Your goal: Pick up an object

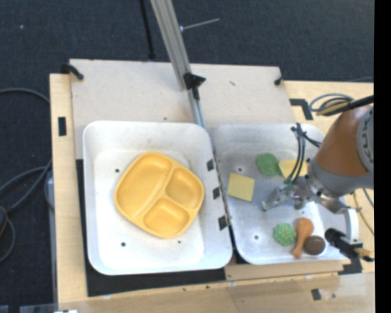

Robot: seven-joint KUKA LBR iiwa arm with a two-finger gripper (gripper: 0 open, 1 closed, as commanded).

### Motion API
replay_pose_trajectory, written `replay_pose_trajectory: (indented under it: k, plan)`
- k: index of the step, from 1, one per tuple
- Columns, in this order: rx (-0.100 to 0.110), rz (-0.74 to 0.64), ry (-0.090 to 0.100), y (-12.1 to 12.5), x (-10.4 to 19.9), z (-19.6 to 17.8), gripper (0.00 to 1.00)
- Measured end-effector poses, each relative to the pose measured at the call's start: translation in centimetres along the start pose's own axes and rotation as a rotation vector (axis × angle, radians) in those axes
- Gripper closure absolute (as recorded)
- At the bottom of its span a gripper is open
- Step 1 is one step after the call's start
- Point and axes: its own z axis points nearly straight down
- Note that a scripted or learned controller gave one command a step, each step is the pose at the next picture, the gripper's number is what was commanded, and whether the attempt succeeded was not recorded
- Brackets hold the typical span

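My gripper (pixel 285 199) hangs low over the middle of the right bin (pixel 247 142), reaching in from the right under the arm's orange band. Around it lie a pale yellow square block (pixel 241 187) to its left and a green round piece (pixel 268 163) with a yellow piece (pixel 289 169) just beyond it. On the near side are a green bumpy ball (pixel 284 233), an orange-brown drumstick shape (pixel 303 233) and a dark brown ball (pixel 315 244). I see nothing held in the gripper.
The left bin (pixel 104 142) holds a yellow three-compartment plate (pixel 159 193). A slanted aluminium post (pixel 173 38) rises from behind the bins. Cables (pixel 326 102) lie at the right of the bench.
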Motion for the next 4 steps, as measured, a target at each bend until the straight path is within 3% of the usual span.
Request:
replay_pose_trajectory:
  k: [1, 3, 4]
  plan:
    - [-0.008, 0.004, -0.001, 0.2, -0.1, -1.4, 1.0]
    - [-0.012, -0.004, -0.003, 1.0, -0.3, -11.6, 1.0]
    - [-0.003, -0.002, -0.001, 1.0, -0.4, -10.2, 1.0]
